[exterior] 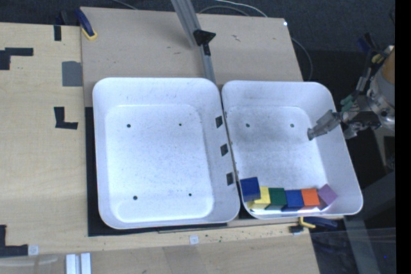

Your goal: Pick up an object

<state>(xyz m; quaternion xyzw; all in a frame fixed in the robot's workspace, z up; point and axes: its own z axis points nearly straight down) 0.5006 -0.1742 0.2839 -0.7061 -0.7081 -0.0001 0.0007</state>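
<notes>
Two shallow white bins with rounded corners and speckled floors are seen side by side on a pale wooden bench. The gripper (319, 129) is seen above the right rim of the right bin (276, 94); nothing is gripped by it, and whether it is open or closed cannot be told. A row of small blocks is packed along that bin's near wall: a blue cube (249, 187), a yellow block (260, 199), a green block (277, 197), a second blue block (294, 199), an orange block (310, 197) and a tilted purple block (327, 194). The left bin (106, 138) is set just beside it.
</notes>
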